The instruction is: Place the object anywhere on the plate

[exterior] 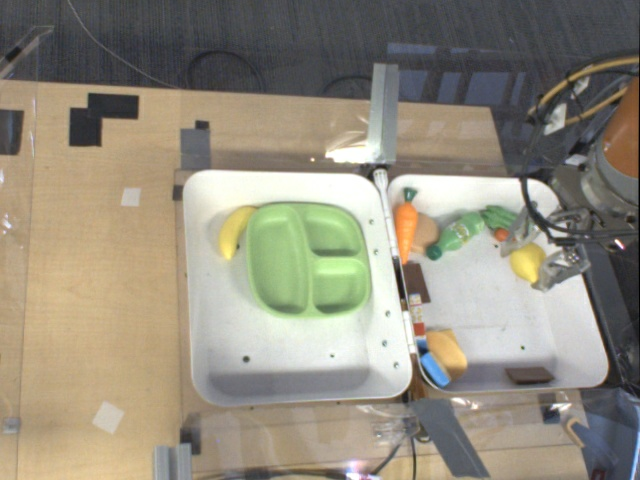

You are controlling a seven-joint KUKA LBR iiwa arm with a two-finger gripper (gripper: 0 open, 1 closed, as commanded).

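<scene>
Gripper (557, 268) hangs low at the right of the frame, over the right bin (575, 353), just beside the lemon (526, 262). From this angle I cannot tell whether it is open or closed, and nothing shows in its hold.

The lemon looks the likeliest object, being nearest the tool. It lies in the bin's upper right part, well apart from the plate (305, 258). I'd judge it a light, hollow plastic toy: stiff, smooth, a bit slippery, and not fragile. Its rounded, egg-like shape could roll or squirt out of a loose pinch, so a hold across the fat middle seems safest, not the tapered ends.

Nearest the bottom of the frame in that bin are a flat brown block (527, 375) and a yellow wedge (447, 351) touching a blue piece (433, 370) at the lower left corner. Higher up, a brown bar (416, 286) lies along the divider. Beyond the lemon come a glossy green bottle (460, 233), a leafy green toy (500, 216) and a tapered orange carrot (405, 228).

The plate sits in the left bin (290, 373), pale green, matte, moulded into three shallow compartments with rounded corners. A banana (235, 230) curves against its upper left edge. Both bins are smooth white plastic on a pale wooden bench (90, 288).
</scene>
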